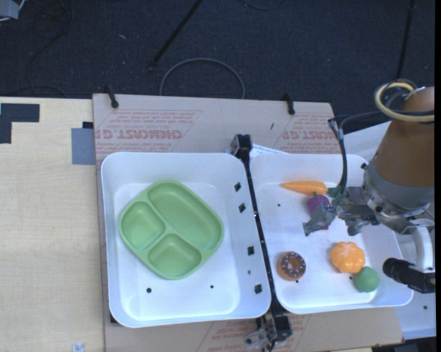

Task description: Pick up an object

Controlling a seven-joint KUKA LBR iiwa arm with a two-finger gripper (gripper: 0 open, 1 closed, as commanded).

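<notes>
In the right bin (pixel 381 299) lie an orange carrot (pixel 304 187), a purple toy (pixel 318 202), a chocolate donut (pixel 291 265), an orange round fruit (pixel 348 257) and a green ball (pixel 366 279). My gripper (pixel 324 218) hangs low over the middle of this bin, right against the purple toy's lower right side and just below the carrot. The toy is partly covered by the gripper. The orange fruit sits a little below and right of the gripper.
The left bin (pixel 125 299) holds a green divided plate (pixel 171 229). A black divider (pixel 251 226) runs between the two bins. The grey arm and its orange band (pixel 407 149) cover the right bin's far right side. A black part (pixel 407 273) sticks out near the green ball.
</notes>
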